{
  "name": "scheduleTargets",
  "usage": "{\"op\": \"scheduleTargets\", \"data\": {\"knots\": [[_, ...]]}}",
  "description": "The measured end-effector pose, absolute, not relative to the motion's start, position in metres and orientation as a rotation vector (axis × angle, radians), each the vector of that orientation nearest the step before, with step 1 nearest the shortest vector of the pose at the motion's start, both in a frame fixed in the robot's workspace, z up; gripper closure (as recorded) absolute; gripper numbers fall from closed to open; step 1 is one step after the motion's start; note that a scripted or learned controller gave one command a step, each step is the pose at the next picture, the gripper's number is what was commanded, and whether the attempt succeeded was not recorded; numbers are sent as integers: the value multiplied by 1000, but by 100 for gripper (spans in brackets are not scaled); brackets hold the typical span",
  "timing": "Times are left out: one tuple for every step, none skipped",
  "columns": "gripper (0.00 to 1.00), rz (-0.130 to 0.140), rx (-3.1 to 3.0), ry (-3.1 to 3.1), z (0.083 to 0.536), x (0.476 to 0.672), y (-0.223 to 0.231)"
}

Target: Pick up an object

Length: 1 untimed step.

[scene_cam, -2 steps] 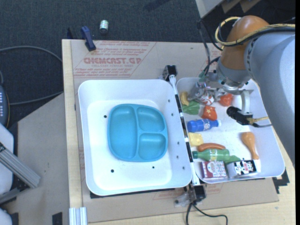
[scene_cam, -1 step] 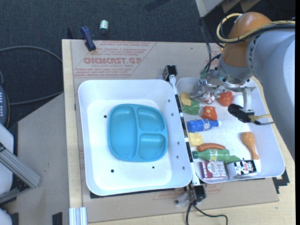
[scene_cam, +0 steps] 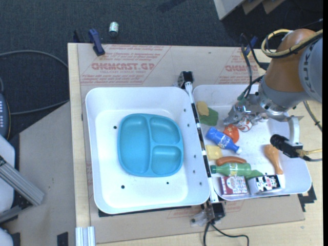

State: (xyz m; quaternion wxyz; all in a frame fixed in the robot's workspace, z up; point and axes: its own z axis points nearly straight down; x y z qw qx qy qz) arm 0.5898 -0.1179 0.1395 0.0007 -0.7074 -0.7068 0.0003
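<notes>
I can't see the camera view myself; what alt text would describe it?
A grey and orange robot arm lowers its pincer into the right bin, crowded with toy food and bottles. The left bin holds a blue divided plate.

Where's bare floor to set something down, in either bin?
Left bin: bare white ring around the blue divided plate, widest along its near edge. Right bin: crowded; a small patch between blue bottle and orange carrot-like toy.
</notes>
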Motion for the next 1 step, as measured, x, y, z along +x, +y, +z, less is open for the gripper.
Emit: {"op": "scheduleTargets", "data": {"knots": [[100,-2,-2220,-2223,185,586,-26]]}}
